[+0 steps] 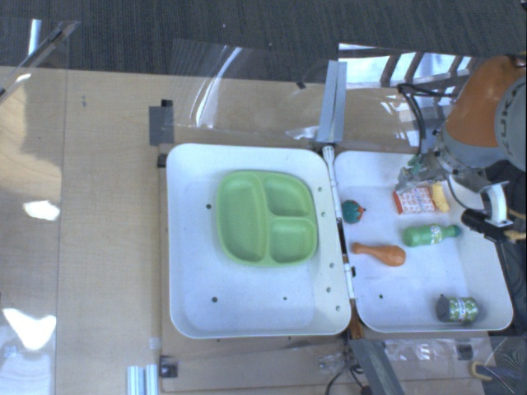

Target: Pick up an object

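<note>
The red packet [414, 199] lies at the back of the right bin [486, 323], just under my tool [417, 174]; whether the tool grips it I cannot tell. Nearby lie a green bottle [430, 234], an orange gourd [380, 253], a teal ball [352, 212] and a can [457, 309]. The left bin [189, 303] holds a green tray [266, 218].

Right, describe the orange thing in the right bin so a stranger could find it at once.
Start at the right-hand shallow white bin. Near its left wall, just below the small round teal ball, lies the orange pear-shaped gourd toy, on its side with its thin neck pointing left. The green plastic bottle to its upper right is its nearest lookalike, but only the gourd is orange.
</note>
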Robot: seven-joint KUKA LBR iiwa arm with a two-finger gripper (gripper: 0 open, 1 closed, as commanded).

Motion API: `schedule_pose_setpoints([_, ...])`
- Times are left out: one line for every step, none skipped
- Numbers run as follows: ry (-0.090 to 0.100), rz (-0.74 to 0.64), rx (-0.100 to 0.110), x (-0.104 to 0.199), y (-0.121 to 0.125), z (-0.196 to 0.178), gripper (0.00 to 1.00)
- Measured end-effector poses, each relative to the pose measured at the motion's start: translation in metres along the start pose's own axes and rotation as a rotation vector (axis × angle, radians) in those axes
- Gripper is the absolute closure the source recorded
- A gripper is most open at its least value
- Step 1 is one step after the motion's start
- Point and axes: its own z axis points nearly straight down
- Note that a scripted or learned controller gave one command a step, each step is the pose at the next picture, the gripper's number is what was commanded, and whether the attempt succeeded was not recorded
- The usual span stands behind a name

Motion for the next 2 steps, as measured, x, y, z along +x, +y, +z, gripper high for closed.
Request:
schedule_pose_setpoints([0.0,0.0,0.0,0.0,0.0,0.0,0.0])
schedule_pose_setpoints([0.018,-0.109,0.027,0.0,0.0,0.024,0.0])
